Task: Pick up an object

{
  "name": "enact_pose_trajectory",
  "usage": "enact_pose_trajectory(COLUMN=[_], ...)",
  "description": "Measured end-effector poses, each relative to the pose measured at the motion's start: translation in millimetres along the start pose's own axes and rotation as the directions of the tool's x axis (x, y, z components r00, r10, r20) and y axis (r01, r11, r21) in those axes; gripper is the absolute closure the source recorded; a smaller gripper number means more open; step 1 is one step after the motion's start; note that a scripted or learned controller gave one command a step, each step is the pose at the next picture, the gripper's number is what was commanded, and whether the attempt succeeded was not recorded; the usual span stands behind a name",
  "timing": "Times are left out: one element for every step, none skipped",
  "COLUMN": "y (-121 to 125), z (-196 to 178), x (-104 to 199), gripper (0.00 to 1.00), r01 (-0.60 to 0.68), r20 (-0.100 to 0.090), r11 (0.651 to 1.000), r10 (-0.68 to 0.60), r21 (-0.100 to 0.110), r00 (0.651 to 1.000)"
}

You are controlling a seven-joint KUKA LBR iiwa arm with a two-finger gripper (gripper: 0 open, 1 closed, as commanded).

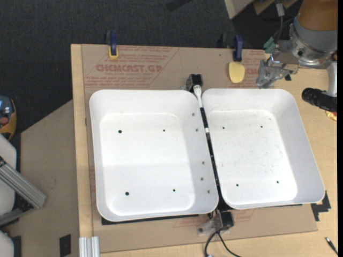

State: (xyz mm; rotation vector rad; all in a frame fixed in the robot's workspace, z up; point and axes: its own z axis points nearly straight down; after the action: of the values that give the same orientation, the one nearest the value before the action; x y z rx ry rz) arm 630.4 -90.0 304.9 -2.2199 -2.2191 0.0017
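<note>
Your gripper [266, 75] hung at far right, beyond the right bin [298, 116]; whether spread or pressed together, you cannot tell. One pale yellow, rounded object [236, 72] lay just left of it, outside two white bins, left bin [96, 143] included.

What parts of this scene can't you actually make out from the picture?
- Hand, camera view: too small and blurred to judge its fingers.
- Arm: cut off by the top and right edges.
- Yellow thing beside the hand: too small to identify.
- Specks in the right bin: too tiny to tell.
</note>
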Motion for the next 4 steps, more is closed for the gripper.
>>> enact_pose_trajectory(y=[-9,-6,-6,19], z=[-24,35,-70,25], x=[-2,61,102,131], gripper=[1.0,1.0,1.0,1.0], r01=[0.0,0.004,0.006,0.003], r20=[0.002,0.0,0.0,0.001], r11=[1.0,1.0,1.0,1.0], r10=[0.0,-0.004,-0.006,-0.003], r21=[-0.007,0.002,-0.015,0.007], r00=[1.0,1.0,1.0,1.0])
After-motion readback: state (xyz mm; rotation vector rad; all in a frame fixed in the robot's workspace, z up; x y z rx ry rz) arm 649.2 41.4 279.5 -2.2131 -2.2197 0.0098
